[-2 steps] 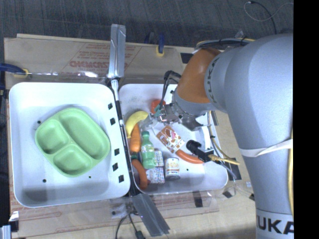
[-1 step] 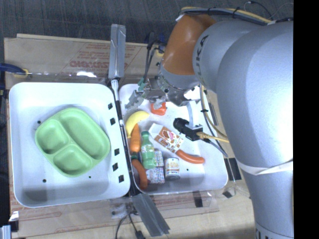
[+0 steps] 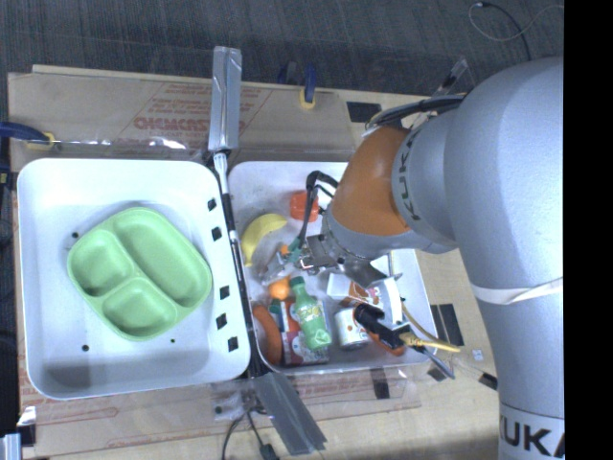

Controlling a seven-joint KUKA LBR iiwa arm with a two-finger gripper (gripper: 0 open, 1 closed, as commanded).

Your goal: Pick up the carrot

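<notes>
The carrot (image 3: 265, 333), a long orange shape, lies along the left wall of the right bin (image 3: 251, 185) near its front corner. A green bottle (image 3: 308, 319) rests just to its right and partly over it. My gripper (image 3: 299, 255) hangs low over the middle of the right bin, above and to the right of the carrot and not touching it. It sits between a yellow fruit (image 3: 261, 234) and a small round orange item (image 3: 278, 289). Nothing shows held in it.
An orange-red object (image 3: 301, 205) lies at the back of the right bin and a small can (image 3: 351, 333) at the front. The left bin (image 3: 38, 286) holds a green divided plate (image 3: 139, 271). A metal bar (image 3: 225, 99) runs between the bins.
</notes>
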